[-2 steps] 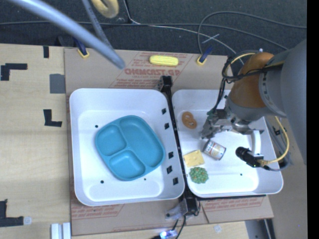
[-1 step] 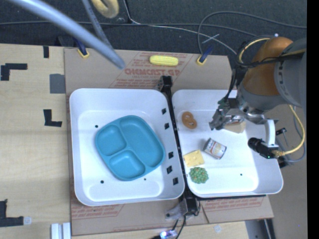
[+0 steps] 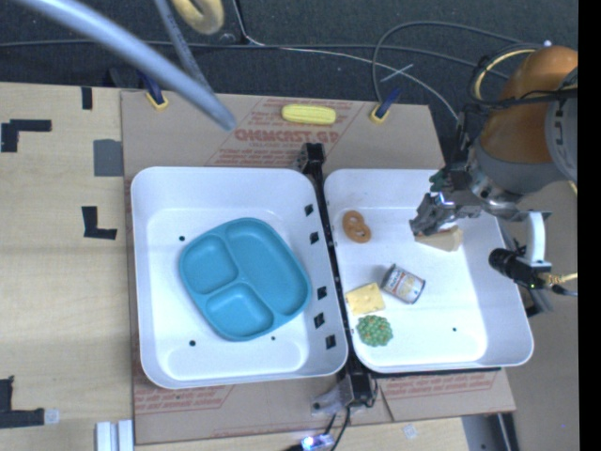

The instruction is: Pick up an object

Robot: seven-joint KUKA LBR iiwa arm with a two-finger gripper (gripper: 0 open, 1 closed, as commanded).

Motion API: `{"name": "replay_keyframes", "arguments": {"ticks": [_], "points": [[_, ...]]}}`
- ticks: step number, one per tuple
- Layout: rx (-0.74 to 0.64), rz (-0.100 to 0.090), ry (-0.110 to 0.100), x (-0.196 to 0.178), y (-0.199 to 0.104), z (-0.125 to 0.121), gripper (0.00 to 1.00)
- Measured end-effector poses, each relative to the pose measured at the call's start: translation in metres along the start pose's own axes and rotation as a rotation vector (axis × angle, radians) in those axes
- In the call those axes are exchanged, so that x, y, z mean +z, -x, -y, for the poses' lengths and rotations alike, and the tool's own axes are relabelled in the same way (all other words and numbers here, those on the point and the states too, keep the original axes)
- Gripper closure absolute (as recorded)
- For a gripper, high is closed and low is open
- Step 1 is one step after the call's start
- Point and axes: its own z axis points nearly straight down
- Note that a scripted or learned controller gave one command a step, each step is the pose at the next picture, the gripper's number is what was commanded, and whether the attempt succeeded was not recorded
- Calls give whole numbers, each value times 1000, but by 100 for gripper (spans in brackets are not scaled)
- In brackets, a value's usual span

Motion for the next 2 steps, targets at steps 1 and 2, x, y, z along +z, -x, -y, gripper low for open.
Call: {"name": "replay_keyframes", "arguments": {"ticks": [1,2], "points": [[-1,0,1,-50,0,-1,100],[-5,-2,-4,-52,-48,3,100]]}}
